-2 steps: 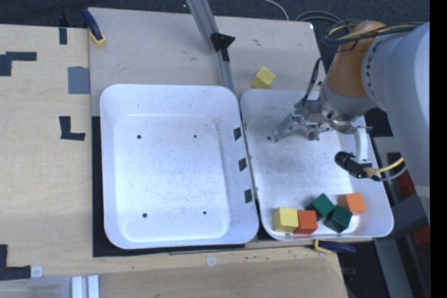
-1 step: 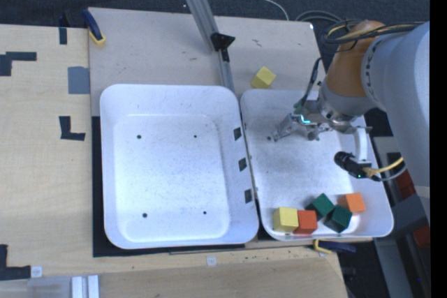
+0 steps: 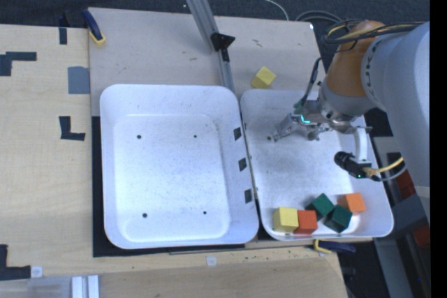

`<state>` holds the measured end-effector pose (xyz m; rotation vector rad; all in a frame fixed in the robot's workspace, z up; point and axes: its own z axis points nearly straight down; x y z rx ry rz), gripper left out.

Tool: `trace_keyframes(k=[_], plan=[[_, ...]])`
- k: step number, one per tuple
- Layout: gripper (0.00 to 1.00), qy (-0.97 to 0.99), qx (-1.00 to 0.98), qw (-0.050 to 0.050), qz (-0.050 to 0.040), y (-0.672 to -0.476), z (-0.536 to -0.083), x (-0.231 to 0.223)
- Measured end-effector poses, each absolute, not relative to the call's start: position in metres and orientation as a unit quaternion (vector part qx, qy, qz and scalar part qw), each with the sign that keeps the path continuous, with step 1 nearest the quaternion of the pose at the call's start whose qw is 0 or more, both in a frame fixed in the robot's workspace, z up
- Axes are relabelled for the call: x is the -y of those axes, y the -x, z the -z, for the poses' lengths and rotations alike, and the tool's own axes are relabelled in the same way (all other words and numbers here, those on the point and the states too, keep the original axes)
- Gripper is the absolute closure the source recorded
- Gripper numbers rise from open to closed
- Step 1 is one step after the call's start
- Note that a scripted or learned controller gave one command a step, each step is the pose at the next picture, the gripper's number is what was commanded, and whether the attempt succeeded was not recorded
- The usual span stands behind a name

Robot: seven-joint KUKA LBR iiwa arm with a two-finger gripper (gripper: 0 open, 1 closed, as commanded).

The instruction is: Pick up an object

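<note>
Five small blocks sit bunched in the near corner of the right bin [image 3: 279, 171]: a yellow block [image 3: 285, 218] at the left of the group, a red block [image 3: 306, 221] touching its right side, a dark green block [image 3: 323, 205] just behind the red one, a second green block [image 3: 339, 218] to the right of it, and an orange block [image 3: 355, 202] at the far right end, close to the bin's rim. A sixth piece, a loose yellow block [image 3: 263, 77], lies outside both bins on the tabletop [image 3: 154, 45], just beyond the far edge of the right bin. The gripper [image 3: 283, 132] hangs over the far half of the right bin, well apart from the cluster of blocks, with its fingers pointing toward the left bin [image 3: 167, 164]. The fingers look set narrow and nothing is seen between them. The arm [image 3: 391, 80] comes in from the right, grey with an orange band [image 3: 349, 63] above the wrist. A slanted metal rail [image 3: 199, 3] runs down from the top of the view to the gap between the two bins.
</note>
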<state>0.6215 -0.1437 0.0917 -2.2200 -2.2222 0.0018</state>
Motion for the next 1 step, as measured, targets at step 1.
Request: trace_keyframes(k=[1], plan=[[0.0, 0.707, 0.707, 0.0, -0.0005, -0.6215, -0.0917, 0.1437]])
